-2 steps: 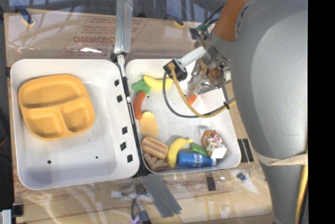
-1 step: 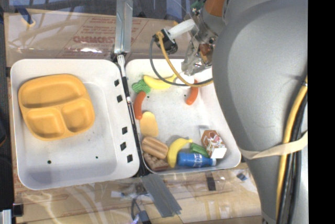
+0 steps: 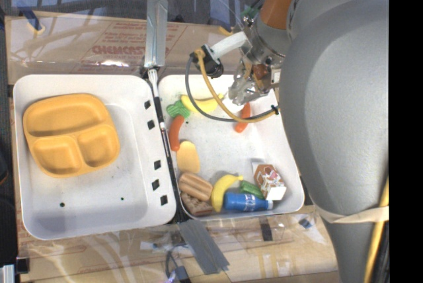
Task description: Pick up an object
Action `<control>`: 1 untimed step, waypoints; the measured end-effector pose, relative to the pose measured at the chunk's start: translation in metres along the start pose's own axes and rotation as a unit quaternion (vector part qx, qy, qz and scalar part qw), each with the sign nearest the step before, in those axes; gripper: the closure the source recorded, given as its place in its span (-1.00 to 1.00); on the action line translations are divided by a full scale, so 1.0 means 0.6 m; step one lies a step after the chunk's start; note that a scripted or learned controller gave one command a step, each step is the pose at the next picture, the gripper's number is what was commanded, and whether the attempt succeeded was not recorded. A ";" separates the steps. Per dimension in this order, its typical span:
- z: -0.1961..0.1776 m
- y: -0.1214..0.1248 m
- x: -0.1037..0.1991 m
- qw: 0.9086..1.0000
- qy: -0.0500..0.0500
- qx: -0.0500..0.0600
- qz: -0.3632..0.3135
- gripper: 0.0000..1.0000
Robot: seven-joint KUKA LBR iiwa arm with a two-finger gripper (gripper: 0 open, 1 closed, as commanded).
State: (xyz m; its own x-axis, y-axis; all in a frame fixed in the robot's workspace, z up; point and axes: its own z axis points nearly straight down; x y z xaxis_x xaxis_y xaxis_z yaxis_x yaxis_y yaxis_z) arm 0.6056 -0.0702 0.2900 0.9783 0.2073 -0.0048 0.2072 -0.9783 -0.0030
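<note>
Clutter lies mostly along the left wall and near edge of the right bin (image 3: 291,162), while the gripper (image 3: 239,91) hangs over that bin's far end, reaching down from the grey arm (image 3: 337,77) that comes in from the right. The nearest candidate is a small orange-red piece (image 3: 242,120). It lies just beside the gripper's tip, on the side toward the bin's near edge, and its upper end seems to run up under the gripper body. Its long axis runs roughly from the far edge toward the near edge, with a slight lean. A pale yellow piece (image 3: 201,105) lies a little to the left of the tip, crossed by the yellow-and-black cable loop (image 3: 192,86). Whether the gripper is spread or closed cannot be told from this angle, since its tip is a dark tangle against the cable and wrist hardware, and nothing can be seen held in it. My judgement is that the coming move turns on that short offset: the tip would need to shift a touch toward the near edge and come straight down, closing across the piece's narrow width, not along its length. The other items are well apart from the tip: a carrot-like stick (image 3: 174,133), a yellow banana (image 3: 225,188), a blue bottle (image 3: 246,202) and a small box (image 3: 269,181). The left bin (image 3: 39,215) holds an orange divided tray (image 3: 69,133).
</note>
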 end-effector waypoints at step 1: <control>-0.169 0.031 -0.063 1.000 0.004 -0.003 0.002 1.00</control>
State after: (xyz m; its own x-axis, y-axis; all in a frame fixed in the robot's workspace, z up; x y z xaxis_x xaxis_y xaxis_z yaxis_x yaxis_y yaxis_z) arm 0.5728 -0.0966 0.3916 0.9789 0.2041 0.0037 0.2041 -0.9789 0.0025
